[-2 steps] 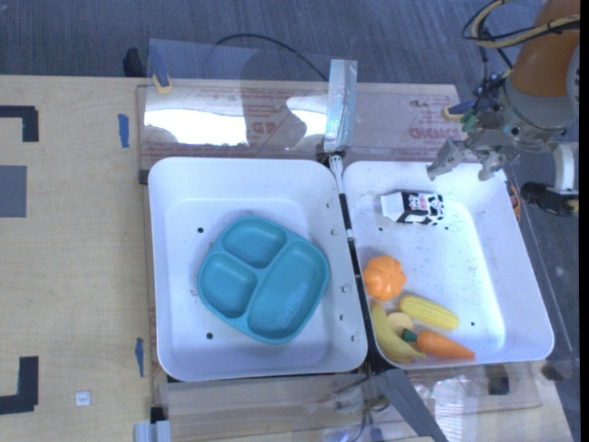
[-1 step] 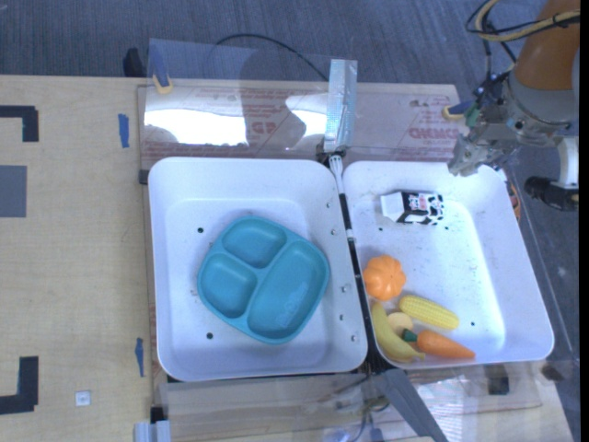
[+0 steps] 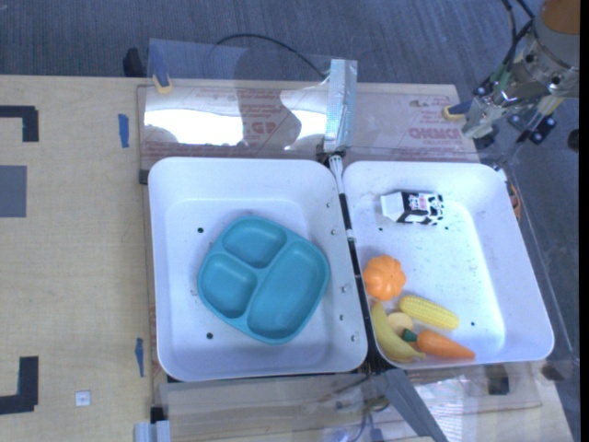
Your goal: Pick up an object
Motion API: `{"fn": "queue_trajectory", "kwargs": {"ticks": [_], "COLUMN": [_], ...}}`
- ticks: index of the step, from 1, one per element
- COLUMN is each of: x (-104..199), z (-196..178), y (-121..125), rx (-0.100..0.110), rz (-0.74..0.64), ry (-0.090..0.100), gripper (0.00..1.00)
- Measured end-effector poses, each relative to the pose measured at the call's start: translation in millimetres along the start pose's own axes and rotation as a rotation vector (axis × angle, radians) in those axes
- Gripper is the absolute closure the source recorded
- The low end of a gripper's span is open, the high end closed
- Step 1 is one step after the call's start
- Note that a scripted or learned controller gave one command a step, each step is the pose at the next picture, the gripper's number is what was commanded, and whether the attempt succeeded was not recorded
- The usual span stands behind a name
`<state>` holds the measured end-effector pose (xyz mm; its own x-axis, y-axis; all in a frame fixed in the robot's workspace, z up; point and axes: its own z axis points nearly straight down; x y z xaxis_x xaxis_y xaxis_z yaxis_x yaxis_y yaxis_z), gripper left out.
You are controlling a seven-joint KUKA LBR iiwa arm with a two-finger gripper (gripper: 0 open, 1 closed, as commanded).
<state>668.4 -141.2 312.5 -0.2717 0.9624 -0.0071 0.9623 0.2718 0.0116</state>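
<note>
In the right bin [image 3: 515,274] lie a small black-and-white milk carton [image 3: 412,206] near the back, an orange pumpkin-like fruit [image 3: 385,276] at the left wall, a yellow corn cob [image 3: 429,312], a banana [image 3: 390,332] and an orange carrot [image 3: 444,344] at the front left. The gripper [image 3: 502,109] hangs at the top right, above and behind the right bin's far corner, well apart from all the objects. Nothing is seen between its fingers.
The left bin [image 3: 175,247] holds a teal three-compartment plate [image 3: 265,278]. A clear plastic wall with a taped post [image 3: 340,99] stands behind both bins. A black cable [image 3: 267,44] loops over the back. Pale wooden bench lies to the left.
</note>
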Motion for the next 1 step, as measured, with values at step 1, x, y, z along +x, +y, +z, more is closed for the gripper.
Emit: {"fn": "queue_trajectory", "kwargs": {"ticks": [1], "x": [61.0], "z": [-6.4], "y": [16.6], "rx": [0.008], "rz": [-0.102], "ry": [0.007], "gripper": [1.0]}}
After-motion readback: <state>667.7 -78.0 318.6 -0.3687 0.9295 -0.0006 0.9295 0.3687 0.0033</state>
